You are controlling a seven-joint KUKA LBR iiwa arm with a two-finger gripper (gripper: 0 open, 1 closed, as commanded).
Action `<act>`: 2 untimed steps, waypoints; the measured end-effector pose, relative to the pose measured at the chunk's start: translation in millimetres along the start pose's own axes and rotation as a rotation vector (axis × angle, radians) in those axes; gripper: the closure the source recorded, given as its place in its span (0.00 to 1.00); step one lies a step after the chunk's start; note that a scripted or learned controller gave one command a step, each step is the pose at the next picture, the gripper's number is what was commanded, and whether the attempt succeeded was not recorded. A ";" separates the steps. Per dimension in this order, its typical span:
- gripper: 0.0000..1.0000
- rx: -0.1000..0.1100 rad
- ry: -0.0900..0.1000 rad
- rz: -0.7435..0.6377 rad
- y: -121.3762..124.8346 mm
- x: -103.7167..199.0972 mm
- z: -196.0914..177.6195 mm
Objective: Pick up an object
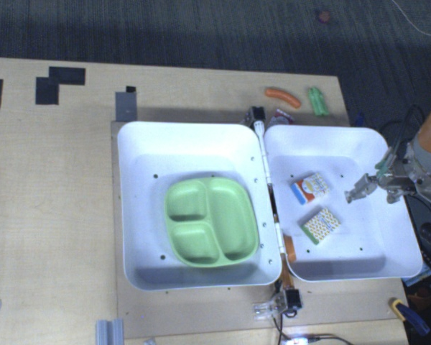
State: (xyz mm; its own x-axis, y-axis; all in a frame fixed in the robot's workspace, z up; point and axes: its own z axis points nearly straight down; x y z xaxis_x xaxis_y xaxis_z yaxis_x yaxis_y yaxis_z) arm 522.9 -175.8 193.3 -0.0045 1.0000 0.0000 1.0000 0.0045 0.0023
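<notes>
the light is even, cool and fairly bright from overhead, so the two white bins [201, 139] read pale blue-white with soft grey shading along their lower inner walls. the carpet across the top of the frame stays dim and grainy. the whole picture is soft and low in detail, with small things smeared.

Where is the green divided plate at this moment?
The green divided plate lies in the left bin, near its middle, left of the right bin that holds two small boxes.
</notes>
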 end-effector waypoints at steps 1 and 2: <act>0.00 -0.001 -0.001 0.002 44.1 2.4 99.2; 0.00 -0.006 -0.002 0.003 -16.1 32.3 106.5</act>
State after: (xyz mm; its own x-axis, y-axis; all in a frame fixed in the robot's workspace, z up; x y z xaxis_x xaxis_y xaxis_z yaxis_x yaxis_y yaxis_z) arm 506.9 -143.6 86.8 -0.0014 1.0000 -0.0022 1.0000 0.0014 0.0085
